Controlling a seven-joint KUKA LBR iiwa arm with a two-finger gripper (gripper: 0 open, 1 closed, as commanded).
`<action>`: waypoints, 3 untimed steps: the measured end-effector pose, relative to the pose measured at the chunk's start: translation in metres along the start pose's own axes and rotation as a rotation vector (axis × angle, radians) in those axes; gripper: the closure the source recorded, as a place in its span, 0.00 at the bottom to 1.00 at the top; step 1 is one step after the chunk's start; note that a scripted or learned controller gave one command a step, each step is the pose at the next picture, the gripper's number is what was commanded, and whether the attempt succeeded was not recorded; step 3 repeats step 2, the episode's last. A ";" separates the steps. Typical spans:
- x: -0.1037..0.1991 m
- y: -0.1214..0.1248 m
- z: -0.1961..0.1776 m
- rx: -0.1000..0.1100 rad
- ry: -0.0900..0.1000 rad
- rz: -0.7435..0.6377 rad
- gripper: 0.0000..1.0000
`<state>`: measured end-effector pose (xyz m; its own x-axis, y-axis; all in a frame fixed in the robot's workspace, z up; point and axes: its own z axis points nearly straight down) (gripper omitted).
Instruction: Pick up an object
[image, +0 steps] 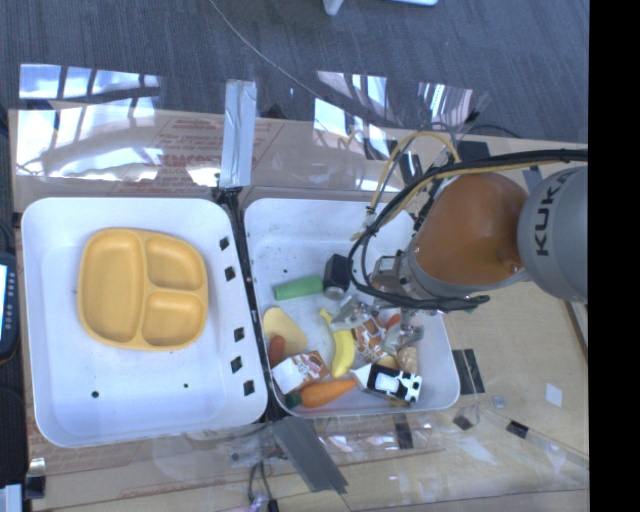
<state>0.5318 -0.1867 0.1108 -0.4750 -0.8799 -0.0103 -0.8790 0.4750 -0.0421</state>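
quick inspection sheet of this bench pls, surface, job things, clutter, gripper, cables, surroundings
surface: two shallow white bins side by side; left bin, right bin.
job's things: in the right bin a green block, banana, carrot, a black-and-white cow-patterned toy and small packets, piled toward the near side.
clutter: yellow divided plate in the left bin.
gripper: gripper low over the pile in the right bin; a hold on anything cannot be made out.
cables: black and yellow cables loop along the arm.
surroundings: cardboard under clear sheeting, grey tape strip, dark carpet.
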 end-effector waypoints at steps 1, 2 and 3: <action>-0.002 0.037 0.009 -0.013 0.001 0.018 0.00; -0.005 0.038 0.000 -0.019 0.002 0.009 1.00; -0.005 0.038 0.000 -0.019 0.002 0.009 1.00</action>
